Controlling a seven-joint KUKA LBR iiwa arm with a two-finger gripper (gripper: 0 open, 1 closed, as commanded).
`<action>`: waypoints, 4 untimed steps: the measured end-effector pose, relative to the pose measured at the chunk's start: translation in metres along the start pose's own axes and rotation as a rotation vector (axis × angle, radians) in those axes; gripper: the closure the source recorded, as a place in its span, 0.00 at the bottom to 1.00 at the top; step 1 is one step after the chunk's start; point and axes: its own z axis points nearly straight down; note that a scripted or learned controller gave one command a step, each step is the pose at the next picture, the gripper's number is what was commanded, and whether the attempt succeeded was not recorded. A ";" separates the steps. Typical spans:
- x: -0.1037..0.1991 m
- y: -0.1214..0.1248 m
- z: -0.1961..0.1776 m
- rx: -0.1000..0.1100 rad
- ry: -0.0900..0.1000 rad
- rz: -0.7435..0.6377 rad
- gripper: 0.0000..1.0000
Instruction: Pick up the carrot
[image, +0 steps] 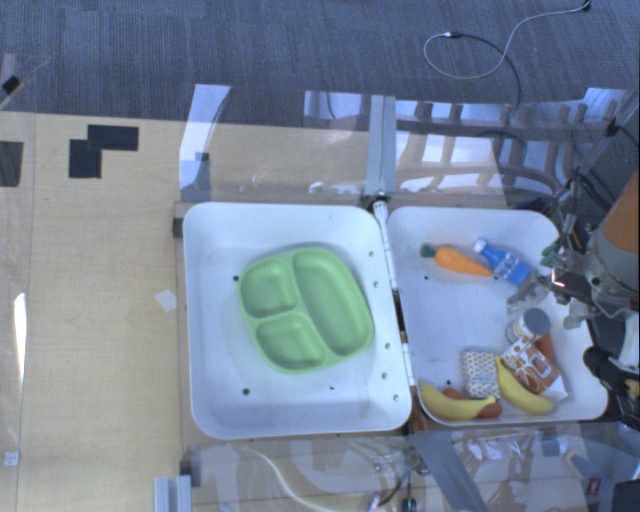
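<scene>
Toward the upper middle of the right bin (430, 330), the carrot (462, 262) lies on its side, orange body pointing right, green top at its left end. A blue bottle (502, 264) lies against its right tip, touching or nearly so. The gripper (548, 284) sits at the right edge of the frame, over the bin's right side, near the bottle and well short of the carrot; whether it is spread or closed cannot be told from this angle, and nothing is seen held.

Recommended approach, as a judgement: travel left past the bottle, centre over the thick part of the carrot, and close across its width, not its length. Keep clear of the bottle to avoid nudging both.

Lower in the same bin lie two bananas (525, 393), a snack packet (481, 372) and a small can (534, 322). The left bin (215, 400) holds a green divided plate (305, 308).
</scene>
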 end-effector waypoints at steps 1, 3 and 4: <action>0.063 0.066 0.056 -0.002 -0.001 -0.214 0.00; 0.141 0.116 0.013 -0.007 -0.001 -0.356 0.00; 0.112 0.079 0.112 -0.010 -0.001 -0.384 0.00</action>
